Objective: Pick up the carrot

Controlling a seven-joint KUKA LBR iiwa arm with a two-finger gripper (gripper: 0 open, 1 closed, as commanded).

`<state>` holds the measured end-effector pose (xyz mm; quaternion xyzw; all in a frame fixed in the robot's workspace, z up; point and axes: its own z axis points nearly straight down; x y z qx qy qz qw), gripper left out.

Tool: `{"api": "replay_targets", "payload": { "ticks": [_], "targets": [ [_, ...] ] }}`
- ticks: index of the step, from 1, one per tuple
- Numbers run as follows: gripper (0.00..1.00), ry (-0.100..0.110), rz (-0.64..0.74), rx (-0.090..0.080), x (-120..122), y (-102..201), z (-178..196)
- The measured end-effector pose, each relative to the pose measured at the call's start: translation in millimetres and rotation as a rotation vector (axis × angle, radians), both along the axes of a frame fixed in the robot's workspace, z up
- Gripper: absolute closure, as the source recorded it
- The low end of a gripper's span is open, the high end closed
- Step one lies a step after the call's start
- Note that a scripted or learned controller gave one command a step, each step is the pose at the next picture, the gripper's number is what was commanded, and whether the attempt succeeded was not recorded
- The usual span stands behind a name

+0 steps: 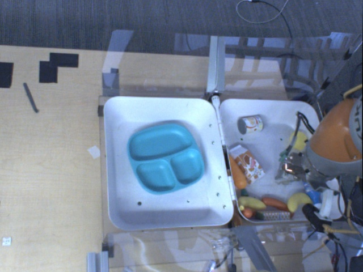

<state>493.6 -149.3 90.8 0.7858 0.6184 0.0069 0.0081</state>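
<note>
The carrot [274, 202], a small orange tapered toy of smooth plastic, lies on its side near the front wall of the right shallow white bin [266, 109], between a yellow banana-shaped toy [250, 202] and another yellow piece [299, 200]. A dark ridged strip sits just in front of it. My claw [290, 164] hangs above the bin floor, apart from the carrot, under my grey and orange wrist; whether it is apart or together I cannot tell. I judge the carrot light, stiff and slippery, so I should pinch it across its thicker middle. The left white bin [119, 152] holds a blue three-compartment plastic tray [165, 156].
</note>
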Motion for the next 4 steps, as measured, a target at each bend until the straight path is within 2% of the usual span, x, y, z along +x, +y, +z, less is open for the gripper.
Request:
{"api": "replay_targets", "payload": {
  "ticks": [1, 2, 3, 4],
  "targets": [
    [1.00, 0.016, 0.043, 0.003, 52.6, -11.2, 20.9],
    [1.00, 0.012, 0.048, 0.001, 54.4, -10.4, 31.9],
    [0.00, 0.012, 0.048, 0.001, 54.3, -10.4, 31.8],
    [1.00, 0.008, 0.053, -0.001, 56.1, -9.7, 42.7]
  ]
}}
